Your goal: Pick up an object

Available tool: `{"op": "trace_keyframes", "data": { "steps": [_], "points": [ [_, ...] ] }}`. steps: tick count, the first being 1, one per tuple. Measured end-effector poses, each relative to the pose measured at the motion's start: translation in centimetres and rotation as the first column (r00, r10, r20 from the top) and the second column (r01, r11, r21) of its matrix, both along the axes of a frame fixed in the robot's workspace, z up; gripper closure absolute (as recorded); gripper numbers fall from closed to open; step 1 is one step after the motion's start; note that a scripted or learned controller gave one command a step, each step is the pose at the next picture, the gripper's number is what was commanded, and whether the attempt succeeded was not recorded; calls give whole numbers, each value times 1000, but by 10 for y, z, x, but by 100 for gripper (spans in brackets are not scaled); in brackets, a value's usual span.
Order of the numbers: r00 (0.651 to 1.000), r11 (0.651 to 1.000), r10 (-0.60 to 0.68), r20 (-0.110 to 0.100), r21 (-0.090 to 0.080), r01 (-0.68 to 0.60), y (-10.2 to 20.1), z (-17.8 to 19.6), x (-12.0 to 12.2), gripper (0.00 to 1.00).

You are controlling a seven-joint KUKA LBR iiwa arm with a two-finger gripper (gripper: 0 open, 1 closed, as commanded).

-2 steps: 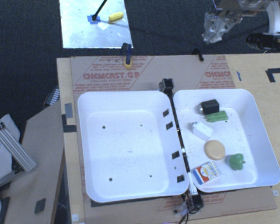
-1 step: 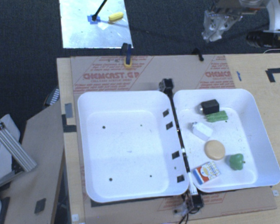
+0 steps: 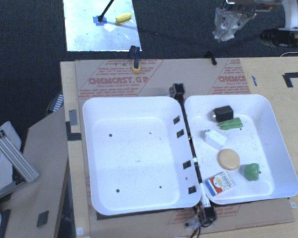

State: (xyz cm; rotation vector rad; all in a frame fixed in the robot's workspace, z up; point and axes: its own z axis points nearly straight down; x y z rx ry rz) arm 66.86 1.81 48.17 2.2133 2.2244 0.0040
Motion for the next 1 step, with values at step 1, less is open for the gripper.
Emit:
{"op": "trace_keyframes", "data": {
  "steps": [1],
  "points": [
    [1000,1000,0,0,0,0,2,12,0,100]
  ]
}}
